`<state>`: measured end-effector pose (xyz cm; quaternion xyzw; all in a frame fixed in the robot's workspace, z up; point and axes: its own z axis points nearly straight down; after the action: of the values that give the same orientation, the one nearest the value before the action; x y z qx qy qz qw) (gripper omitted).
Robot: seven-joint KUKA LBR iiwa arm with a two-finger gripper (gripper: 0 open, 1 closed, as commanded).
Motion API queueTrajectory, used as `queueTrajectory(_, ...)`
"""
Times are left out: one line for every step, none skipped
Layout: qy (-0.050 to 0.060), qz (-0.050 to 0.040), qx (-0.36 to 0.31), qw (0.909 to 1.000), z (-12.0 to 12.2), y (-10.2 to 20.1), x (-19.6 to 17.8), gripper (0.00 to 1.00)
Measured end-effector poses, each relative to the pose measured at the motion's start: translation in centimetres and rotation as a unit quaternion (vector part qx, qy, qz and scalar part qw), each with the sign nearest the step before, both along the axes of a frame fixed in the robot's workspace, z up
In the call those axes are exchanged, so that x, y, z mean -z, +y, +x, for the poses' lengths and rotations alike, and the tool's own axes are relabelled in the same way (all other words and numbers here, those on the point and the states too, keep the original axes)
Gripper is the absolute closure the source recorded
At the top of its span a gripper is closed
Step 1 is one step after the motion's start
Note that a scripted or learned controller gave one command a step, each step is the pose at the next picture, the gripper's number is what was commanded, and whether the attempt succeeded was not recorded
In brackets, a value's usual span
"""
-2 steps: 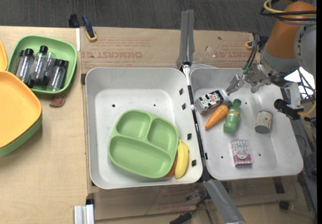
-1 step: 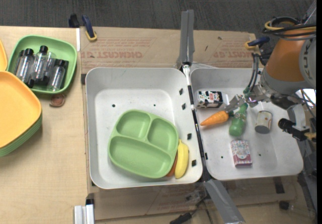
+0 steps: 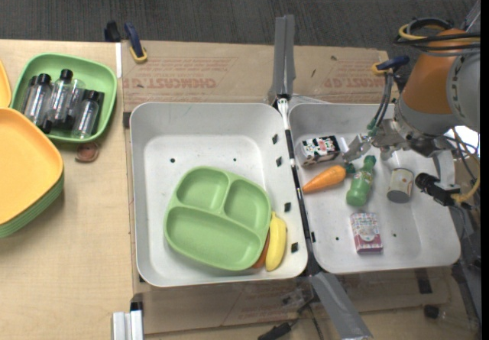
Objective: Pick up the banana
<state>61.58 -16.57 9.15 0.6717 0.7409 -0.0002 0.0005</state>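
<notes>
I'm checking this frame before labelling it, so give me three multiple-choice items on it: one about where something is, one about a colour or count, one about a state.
1. Where does the banana lie?
A. In the left bin, against the right edge of the green divided plate
B. In the right bin, beside the carrot
C. On the stack of orange plates

2. How many compartments does the green divided plate have?
A. Two
B. Three
C. Five

3. How does the green bottle in the right bin rest?
A. Standing upright
B. Lying on its side
C. Raised above the bin by the arm

Answers: 1 A, the banana rests in the left bin touching the plate's right rim. 2 B, two small sections sit above one long one. 3 B, the bottle lies flat on the bin floor next to the carrot.
</notes>
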Motion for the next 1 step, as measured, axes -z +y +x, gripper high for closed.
queueTrajectory(0.000, 0.0000, 0.035, 0.9994, 1.45, 0.83, -0.01, 0.00)
